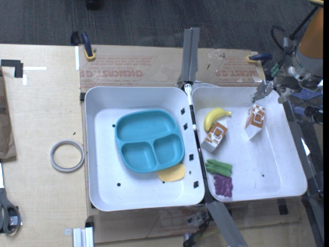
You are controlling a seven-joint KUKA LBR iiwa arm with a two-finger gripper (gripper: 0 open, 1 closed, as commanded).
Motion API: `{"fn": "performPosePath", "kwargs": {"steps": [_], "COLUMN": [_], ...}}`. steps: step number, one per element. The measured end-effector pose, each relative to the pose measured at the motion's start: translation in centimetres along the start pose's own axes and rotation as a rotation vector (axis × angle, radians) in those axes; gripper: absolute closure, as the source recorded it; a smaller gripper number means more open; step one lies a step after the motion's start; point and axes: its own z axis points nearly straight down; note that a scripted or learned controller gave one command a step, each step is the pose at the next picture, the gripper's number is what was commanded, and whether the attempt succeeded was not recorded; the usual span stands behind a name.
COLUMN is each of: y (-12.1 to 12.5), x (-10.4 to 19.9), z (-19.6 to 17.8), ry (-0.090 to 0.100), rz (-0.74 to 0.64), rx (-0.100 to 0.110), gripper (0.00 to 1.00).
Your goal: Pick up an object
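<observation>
Arm (312, 40): cut by frame edge at 2 o'clock; upper links out of frame. Gripper (264, 90): small, blurred; finger spacing unreadable. Yellow piece (172, 174): partly hidden under blue tray (150, 140) at tray's 5 o'clock; shape indeterminate. Scissors (7, 216): cut by frame edge at 8 o'clock. Brown bag (5, 122): cut by frame edge at 9 o'clock. Cartons (255, 121) (215, 136): print too small to read. Cardboard lettering (118, 72): reversed, faint.
</observation>
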Motion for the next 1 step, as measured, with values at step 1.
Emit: {"fn": "performPosePath", "kwargs": {"steps": [1], "y": [0.28], "x": [-0.9], "z": [11.25], "ry": [-0.002], "rz": [-0.158], "rx": [-0.003], "gripper": [0.0]}}
